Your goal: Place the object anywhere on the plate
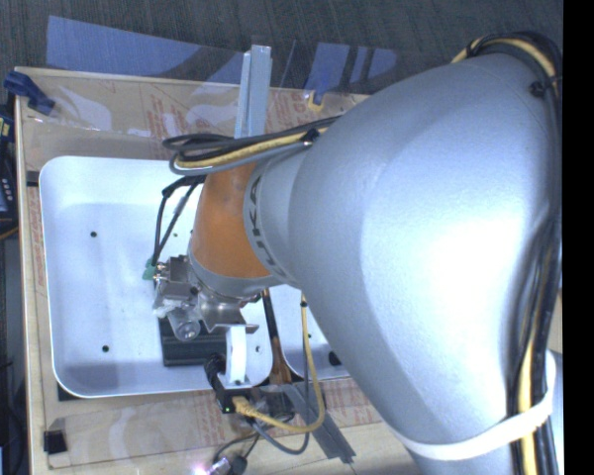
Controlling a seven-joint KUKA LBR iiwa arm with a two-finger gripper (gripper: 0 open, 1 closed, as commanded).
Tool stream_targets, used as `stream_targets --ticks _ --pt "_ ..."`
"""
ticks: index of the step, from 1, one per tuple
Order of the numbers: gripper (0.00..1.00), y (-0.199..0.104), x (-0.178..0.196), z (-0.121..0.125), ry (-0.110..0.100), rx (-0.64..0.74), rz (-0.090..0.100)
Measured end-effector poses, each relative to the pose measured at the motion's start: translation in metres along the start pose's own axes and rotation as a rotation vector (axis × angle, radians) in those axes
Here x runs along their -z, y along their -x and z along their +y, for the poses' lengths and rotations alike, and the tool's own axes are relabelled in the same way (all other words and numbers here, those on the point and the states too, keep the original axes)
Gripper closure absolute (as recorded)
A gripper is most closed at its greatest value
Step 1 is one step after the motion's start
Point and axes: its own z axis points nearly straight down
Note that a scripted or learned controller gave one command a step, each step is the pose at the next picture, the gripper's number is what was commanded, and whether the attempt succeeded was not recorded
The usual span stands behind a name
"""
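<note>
— How is the gripper point(193, 327) placed?

— It is seen low over the left white bin point(74, 265), near that bin's right wall, under the orange band point(223, 231) of the grey arm point(406, 255). How far it is opened cannot be told, and nothing can be made out in its hold.

— And the object?

— A dark, flat, box-like thing point(190, 351) is seen on the bin floor just beneath the gripper; whether it is touched cannot be told. The right bin point(312, 349) is mostly covered by the arm.

Bulky smooth grey arm point(416, 255) filling frame right; orange band point(223, 236) above wrist; black and yellow cables point(240, 149) looped alongside; metallic wrist hardware.
</note>
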Motion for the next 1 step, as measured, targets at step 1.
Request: stream_targets --ticks 1 --pt "1.0 -0.0577 -0.0463 -0.0119 0.001 -0.44 0.002"
